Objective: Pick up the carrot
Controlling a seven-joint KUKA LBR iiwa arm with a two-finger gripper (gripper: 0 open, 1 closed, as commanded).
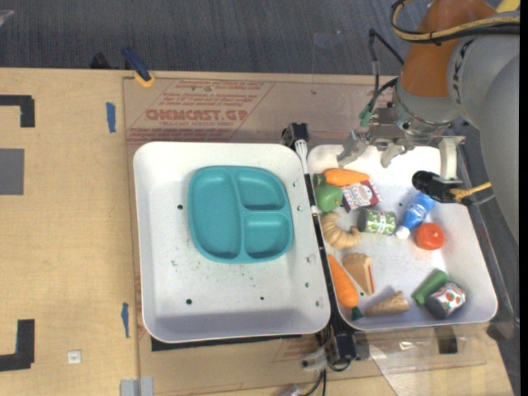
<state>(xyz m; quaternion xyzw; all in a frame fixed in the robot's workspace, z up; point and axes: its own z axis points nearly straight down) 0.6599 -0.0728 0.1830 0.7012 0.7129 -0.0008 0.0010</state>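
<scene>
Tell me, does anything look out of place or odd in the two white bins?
Nothing looks spilled or broken. The toy food lies jumbled in the right white bin; the long orange carrot rests by its left wall. The teal divided plate sits flat in the left white bin.

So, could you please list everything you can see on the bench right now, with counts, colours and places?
Bins: 2, white, side by side on the bench.
Divided plate: 1, teal, in the left bin.
Carrot: 1, orange with a green end, by the right bin's left wall, toward the near side.
Second orange piece: 1, far end of the right bin; may be another carrot.
Green vegetable: 1, beside that piece.
Croissant: 1, tan, left side of the right bin.
Small can: 1, green and white, middle of the right bin.
Bottle: 1, blue, right of the can.
Tomato: 1, orange-red, right side.
Arm: 1, grey and orange, above the right bin's far end.
Hand: 1, over the far edge.
</scene>
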